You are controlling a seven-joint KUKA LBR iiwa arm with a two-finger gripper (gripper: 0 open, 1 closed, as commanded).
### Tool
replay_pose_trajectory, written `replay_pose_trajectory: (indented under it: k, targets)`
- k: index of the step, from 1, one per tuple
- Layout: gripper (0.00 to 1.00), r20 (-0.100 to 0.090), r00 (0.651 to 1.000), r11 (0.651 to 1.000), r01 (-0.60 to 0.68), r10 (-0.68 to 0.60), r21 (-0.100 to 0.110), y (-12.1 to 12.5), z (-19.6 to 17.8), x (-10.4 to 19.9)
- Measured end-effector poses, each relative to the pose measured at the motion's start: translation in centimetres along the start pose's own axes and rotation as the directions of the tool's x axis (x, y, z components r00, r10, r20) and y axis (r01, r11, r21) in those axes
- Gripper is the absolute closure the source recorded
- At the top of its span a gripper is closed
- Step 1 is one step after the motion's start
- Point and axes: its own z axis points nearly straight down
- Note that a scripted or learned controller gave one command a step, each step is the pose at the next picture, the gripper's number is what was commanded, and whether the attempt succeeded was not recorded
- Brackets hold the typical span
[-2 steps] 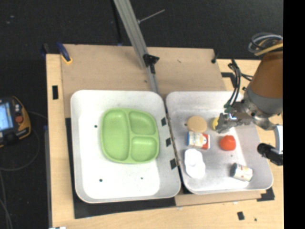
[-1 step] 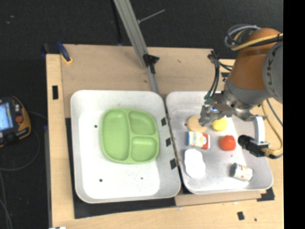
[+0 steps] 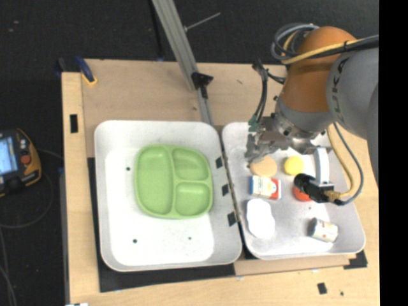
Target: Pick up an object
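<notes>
My hand [image 3: 254, 150] hangs low in the right bin [image 3: 287, 242], just over a tan disc [image 3: 264, 167]; clenched or released, I cannot tell. I judge nothing grasped yet, so the lift remains. Nearby lie a yellow ball [image 3: 292, 165] and a carton [image 3: 264, 187]

We see two white bins side by side on the bench [image 3: 140, 88]. In the left bin [image 3: 115, 234], a green plate [image 3: 173, 182] lies flat. The arm [image 3: 319, 75] comes in from the upper right, and its gripper [image 3: 255, 148] hangs at the upper left of the right bin [image 3: 290, 238], just above a tan disc [image 3: 263, 166]. Right of the disc sits a yellow ball [image 3: 293, 165]. Below the disc is a carton [image 3: 264, 187], then a white lump [image 3: 260, 217]. A small cup [image 3: 324, 229] lies tipped at lower right.
</notes>
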Motion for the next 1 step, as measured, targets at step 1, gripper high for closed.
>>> replay_pose_trajectory:
  k: [1]
  targets:
    - [1.00, 0.001, 1.000, 1.000, 0.000, 0.000, 0.001, 1.40, 0.77, 5.81]
